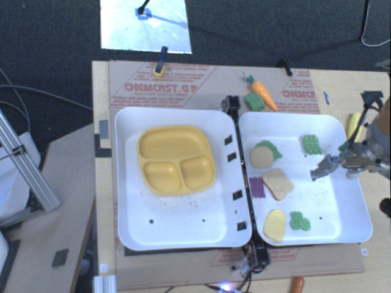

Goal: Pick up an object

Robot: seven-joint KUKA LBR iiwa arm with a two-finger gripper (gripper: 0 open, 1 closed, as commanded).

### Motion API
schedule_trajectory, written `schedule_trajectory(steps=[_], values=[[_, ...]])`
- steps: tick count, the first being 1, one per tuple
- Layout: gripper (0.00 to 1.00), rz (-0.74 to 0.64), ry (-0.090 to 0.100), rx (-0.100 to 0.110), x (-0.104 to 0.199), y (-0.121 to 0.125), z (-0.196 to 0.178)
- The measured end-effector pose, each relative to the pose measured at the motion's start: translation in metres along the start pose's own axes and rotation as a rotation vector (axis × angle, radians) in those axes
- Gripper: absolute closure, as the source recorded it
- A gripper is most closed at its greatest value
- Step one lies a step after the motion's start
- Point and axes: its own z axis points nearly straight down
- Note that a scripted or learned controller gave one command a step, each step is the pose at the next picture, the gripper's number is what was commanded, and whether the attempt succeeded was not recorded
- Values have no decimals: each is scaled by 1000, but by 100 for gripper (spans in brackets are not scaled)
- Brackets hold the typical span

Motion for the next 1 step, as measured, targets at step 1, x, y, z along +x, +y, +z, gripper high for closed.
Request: schedule_trajectory(steps=[1], values=[[0,5,2,11,-25,-8,154]])
